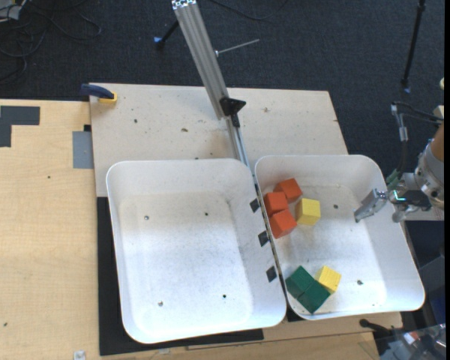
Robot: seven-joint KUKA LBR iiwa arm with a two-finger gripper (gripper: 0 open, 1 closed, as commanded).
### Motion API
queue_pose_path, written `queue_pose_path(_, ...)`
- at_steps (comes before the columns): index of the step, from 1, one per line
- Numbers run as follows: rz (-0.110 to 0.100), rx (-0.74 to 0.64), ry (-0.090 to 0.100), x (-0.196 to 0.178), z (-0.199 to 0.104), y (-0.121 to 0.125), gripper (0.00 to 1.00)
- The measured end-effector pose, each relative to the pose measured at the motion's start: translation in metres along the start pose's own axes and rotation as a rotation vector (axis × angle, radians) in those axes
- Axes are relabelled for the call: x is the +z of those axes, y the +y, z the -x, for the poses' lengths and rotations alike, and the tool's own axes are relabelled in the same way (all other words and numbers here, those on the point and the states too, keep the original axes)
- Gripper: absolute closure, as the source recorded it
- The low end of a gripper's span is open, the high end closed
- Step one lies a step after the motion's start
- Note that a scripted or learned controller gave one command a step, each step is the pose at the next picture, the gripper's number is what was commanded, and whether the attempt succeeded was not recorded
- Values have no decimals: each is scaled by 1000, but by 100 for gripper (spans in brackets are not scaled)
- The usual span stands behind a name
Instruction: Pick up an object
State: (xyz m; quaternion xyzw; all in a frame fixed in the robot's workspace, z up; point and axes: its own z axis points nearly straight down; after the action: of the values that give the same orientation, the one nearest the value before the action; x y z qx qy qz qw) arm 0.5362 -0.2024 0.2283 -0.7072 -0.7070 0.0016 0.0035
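Far left, pale wood surface [30, 223] with dark grey patches set into it; a blue and yellow clamp [99, 93] sits at the back left corner of the lighter speckled board [165, 126]; a slanted aluminium rail [206, 58] runs from the top centre down to the seam between the two bins.

Left bin [127, 182], white and shallow, floor speckled; black clips along the shared wall.

Right bin [375, 172] holds the blocks. Three orange blocks [281, 205] are clustered against the shared wall in the upper left part of the bin, touching one another; a yellow block [309, 211] lies just beside them on their right, touching or nearly so. Toward the near edge, two dark green blocks [307, 288] sit together, with a second yellow block [329, 278] touching their upper right side.

End effector [369, 207] over the right part of the right bin, near its right wall, well apart from every block; the fingers [364, 210] show as one grey piece angled down and left; nothing seen between them; whether parted or closed, cannot tell. The arm's wrist [427, 182] enters from the right edge.
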Motion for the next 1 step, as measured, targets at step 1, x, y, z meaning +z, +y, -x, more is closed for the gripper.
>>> queue_pose_path(1,4,0,-1,-2,0,1,0)
